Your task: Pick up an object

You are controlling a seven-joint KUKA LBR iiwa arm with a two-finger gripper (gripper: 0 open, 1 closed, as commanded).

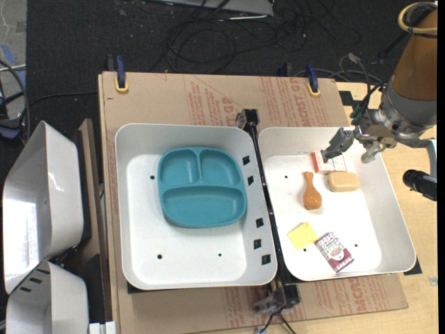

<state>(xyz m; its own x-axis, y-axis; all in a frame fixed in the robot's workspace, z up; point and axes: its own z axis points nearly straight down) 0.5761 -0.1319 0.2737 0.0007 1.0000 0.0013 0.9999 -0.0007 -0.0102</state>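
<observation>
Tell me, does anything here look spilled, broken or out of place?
Nothing stands out. The teal divided plastic tray lies flat in the left white bin; the small items lie loosely scattered in the right white bin, none damaged.

The arm is cut off by the right and top edges, so its upper links cannot be seen. The red-and-white box directly under the gripper is partly covered by one finger, and its print cannot be read. Well below the gripper, the packet bears a pattern too small to be made out.
</observation>
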